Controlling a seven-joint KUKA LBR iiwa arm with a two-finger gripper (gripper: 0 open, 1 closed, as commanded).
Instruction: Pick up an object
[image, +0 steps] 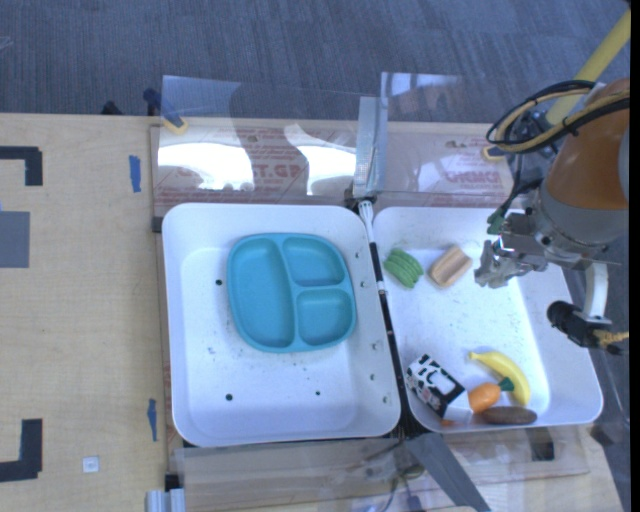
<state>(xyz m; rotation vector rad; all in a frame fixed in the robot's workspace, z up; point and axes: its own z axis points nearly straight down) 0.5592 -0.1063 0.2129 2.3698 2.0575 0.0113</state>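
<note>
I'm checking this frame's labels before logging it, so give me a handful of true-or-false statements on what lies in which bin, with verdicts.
1. The blue divided plate lies in the left bin. True.
2. The banana lies on the plate. False: it lies in the right bin, near its front.
3. The green ridged item and the tan bread-like item lie side by side at the back of the right bin. True.
4. The gripper is over the left bin. False: it is over the right bin, right of the tan bread-like item.
5. The black-and-white carton sits by the back wall. False: it sits at the right bin's front left.
</note>
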